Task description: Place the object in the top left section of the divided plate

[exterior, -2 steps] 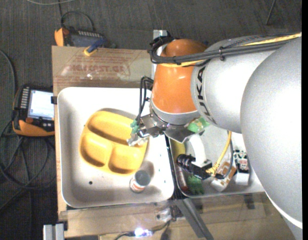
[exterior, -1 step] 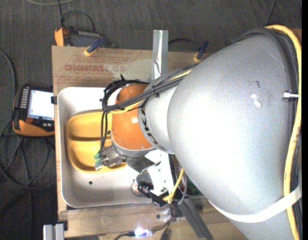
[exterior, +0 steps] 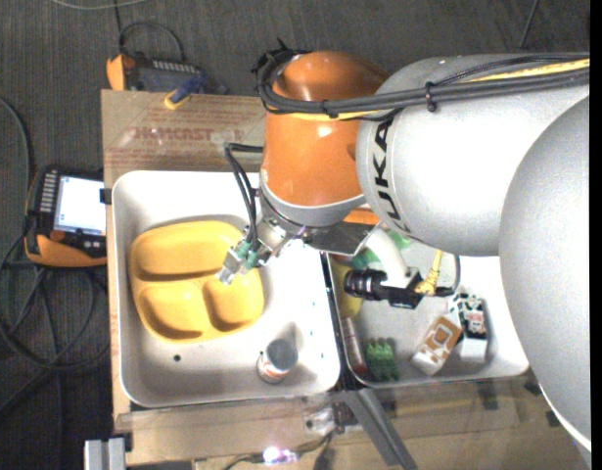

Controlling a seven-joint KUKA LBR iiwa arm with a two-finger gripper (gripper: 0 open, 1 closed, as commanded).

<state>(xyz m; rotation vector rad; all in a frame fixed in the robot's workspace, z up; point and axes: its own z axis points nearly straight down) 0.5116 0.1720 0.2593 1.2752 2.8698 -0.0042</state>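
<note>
Hangs low over the yellow divided plate with the gripper by its right side, likely to drop the object there. Cannot tell if open, shut, or holding the object — too small.

Two white bins: the left bin and the right bin. One yellow plate, divided into three sections. One small round can. One green block, one white-and-orange bottle, one white box, one dark stick. One arm. One screen unit and one orange device on the floor.
</note>
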